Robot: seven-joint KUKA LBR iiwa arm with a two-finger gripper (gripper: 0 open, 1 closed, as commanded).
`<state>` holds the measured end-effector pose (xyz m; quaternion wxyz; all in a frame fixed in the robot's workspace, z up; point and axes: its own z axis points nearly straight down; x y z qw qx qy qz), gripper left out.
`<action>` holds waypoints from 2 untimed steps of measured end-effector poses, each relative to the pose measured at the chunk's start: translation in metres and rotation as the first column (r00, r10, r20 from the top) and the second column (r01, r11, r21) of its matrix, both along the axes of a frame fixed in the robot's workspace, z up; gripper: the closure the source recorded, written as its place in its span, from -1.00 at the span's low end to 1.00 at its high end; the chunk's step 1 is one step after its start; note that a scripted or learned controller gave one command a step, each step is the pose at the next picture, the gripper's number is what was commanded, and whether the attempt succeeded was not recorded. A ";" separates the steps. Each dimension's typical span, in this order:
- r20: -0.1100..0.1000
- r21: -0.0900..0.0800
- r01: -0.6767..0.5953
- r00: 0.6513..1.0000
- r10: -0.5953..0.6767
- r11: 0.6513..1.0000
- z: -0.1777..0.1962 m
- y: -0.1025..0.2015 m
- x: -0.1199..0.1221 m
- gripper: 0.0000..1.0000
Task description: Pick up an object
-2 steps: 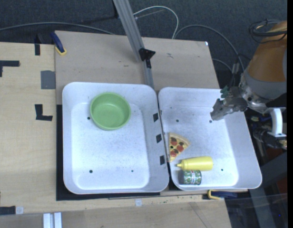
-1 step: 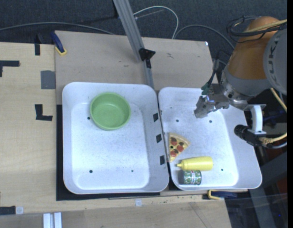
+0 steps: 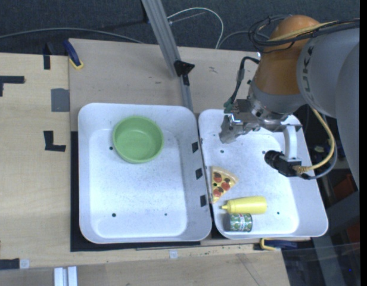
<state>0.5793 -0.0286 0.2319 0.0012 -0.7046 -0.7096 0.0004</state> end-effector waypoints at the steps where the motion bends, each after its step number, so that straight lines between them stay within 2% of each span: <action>1: 0.002 0.001 0.000 1.000 0.000 1.000 0.009 0.050 0.019 1.00; 2: 0.002 0.001 0.000 1.000 0.000 1.000 0.013 0.098 0.041 1.00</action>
